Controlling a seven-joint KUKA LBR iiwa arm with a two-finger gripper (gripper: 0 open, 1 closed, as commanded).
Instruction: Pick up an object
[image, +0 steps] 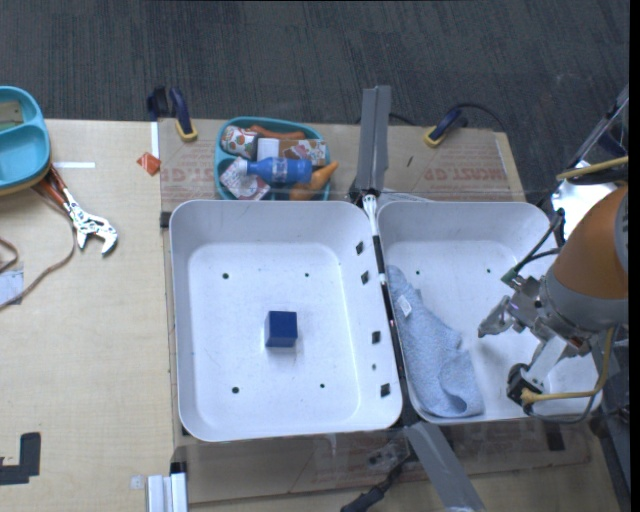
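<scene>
The gripper (500, 320) is hanging over the right bin (450, 250), at its right side, with the arm (590, 260) reaching in from the right. Whether it is released or clenched I cannot tell, and it is showing nothing held.

A cloth (430, 350) is lying crumpled along that bin's left wall, just left of the gripper. It is probably the nearer target, being soft and easy to pinch at a fold. A blue cube (281, 328) is sitting alone near the middle of the left bin (178, 330), well apart from the gripper. The raised rims between the bins are standing in the way of a straight sweep to it.

Outside the bins, a bowl (272, 160) of clutter is sitting at the far edge and a wrench (90, 228) is lying at far left, both out of play.
</scene>
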